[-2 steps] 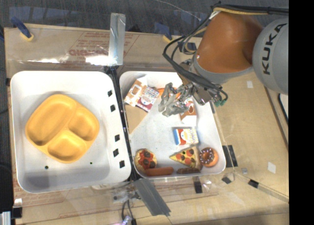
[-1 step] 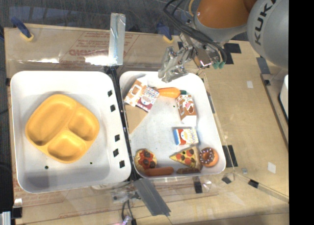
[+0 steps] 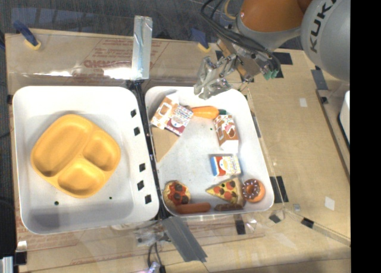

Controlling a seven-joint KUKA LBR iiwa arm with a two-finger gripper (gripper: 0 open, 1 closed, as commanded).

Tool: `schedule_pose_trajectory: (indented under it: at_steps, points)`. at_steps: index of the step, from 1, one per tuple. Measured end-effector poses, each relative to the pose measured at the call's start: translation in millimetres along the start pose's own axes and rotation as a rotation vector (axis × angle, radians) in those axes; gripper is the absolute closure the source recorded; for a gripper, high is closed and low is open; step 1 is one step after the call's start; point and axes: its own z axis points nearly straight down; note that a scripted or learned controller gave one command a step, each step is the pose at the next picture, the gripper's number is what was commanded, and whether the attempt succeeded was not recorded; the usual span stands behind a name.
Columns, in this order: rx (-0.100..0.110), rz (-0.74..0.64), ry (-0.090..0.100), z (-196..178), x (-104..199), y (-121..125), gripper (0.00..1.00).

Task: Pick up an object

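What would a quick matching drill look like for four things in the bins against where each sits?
Things:
1. yellow divided plate
2. carrot
3. donut
4. hot dog

Places:
A. right bin, far end, below the hand
B. left bin
C. right bin, along the near wall
D. right bin, near right corner

Pairs: 1-B, 2-A, 3-D, 4-C

Glossy yellow plastic tray (image 3: 75, 155), smooth white bins (image 3: 36, 102).
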Motion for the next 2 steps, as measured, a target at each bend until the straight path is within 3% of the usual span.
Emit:
schedule_pose_trajectory:
  at_steps: [2]
  points:
    - [0.004,-0.003,-0.007,-23,-3,0,1.0]
